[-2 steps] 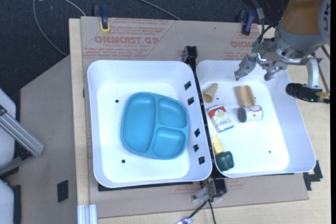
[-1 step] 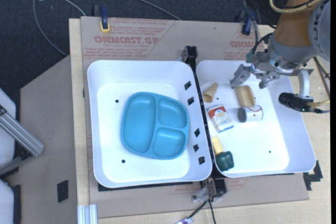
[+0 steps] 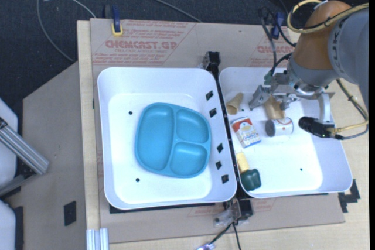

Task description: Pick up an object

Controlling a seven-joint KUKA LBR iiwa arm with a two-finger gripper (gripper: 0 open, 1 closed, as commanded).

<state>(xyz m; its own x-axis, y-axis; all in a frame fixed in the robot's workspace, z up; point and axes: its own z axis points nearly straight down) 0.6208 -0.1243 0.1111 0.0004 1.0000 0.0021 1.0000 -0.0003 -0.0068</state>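
My gripper (image 3: 273, 101) hangs over the back part of the right bin (image 3: 316, 170), its fingers spread open. A small tan piece (image 3: 271, 110) lies just under and between the fingertips, and I cannot tell whether they touch it. Right in front of it lies a small white and red can (image 3: 280, 127) on its side. A red and white carton (image 3: 246, 132) lies to the left, and a tan cone-shaped piece (image 3: 234, 103) sits near the bin's back left corner. A green and yellow object (image 3: 248, 175) rests at the front left corner.
A blue divided plate (image 3: 173, 140) lies in the left bin (image 3: 117, 126). A black divider with clips (image 3: 220, 126) runs between the bins. A black plug on a yellow cable (image 3: 316, 126) hangs off the arm over the right bin's right side.
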